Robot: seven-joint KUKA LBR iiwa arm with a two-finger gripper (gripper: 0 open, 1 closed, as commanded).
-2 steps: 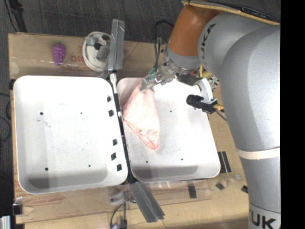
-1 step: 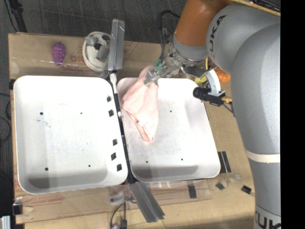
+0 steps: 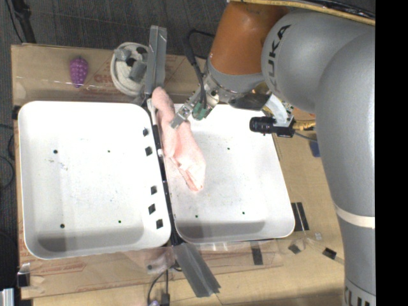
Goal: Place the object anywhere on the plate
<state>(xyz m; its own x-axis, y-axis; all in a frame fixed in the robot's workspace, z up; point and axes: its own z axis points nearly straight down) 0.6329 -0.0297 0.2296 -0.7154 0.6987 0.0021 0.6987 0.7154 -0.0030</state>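
The gripper (image 3: 180, 118) is being held low over the back-left corner of the right bin (image 3: 255, 190), and whether anything is being gripped cannot be told, though its tip is touching one pink cloth-like object (image 3: 182, 146) that is lying along that bin's left edge beside the left bin (image 3: 83, 177). The grey arm (image 3: 331, 75), on which "KUKA" is being shown, is being reached in from the right, while two white bins, one purple grape bunch (image 3: 78, 70) and one white coil (image 3: 127, 65) are being seen on the bench
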